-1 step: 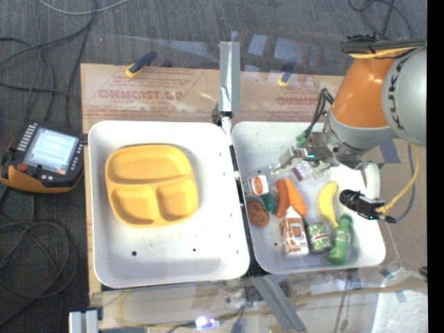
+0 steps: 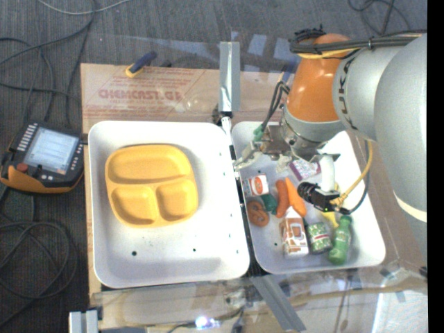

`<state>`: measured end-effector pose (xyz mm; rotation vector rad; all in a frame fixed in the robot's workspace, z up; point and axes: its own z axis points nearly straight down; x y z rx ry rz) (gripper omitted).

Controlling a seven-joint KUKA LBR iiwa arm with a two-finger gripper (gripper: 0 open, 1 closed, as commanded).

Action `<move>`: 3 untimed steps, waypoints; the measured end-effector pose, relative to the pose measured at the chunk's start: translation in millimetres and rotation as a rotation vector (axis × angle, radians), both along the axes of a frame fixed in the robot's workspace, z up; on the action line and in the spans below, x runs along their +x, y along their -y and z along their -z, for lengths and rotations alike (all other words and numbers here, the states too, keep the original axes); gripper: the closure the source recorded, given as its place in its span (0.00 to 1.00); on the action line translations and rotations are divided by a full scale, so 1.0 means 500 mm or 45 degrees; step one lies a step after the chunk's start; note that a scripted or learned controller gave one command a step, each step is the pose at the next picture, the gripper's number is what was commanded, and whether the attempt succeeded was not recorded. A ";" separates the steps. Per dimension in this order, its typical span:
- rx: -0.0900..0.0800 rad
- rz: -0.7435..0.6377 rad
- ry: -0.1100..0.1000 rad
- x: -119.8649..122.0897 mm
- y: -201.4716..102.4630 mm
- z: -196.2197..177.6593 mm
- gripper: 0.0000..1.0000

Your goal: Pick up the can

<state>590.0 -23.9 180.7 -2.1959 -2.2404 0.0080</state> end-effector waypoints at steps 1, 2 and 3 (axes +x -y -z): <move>-0.001 -0.045 0.009 -0.054 0.152 0.176 0.00; -0.002 0.061 -0.018 0.105 0.317 0.187 0.00; -0.001 -0.152 0.001 0.061 0.228 0.147 0.00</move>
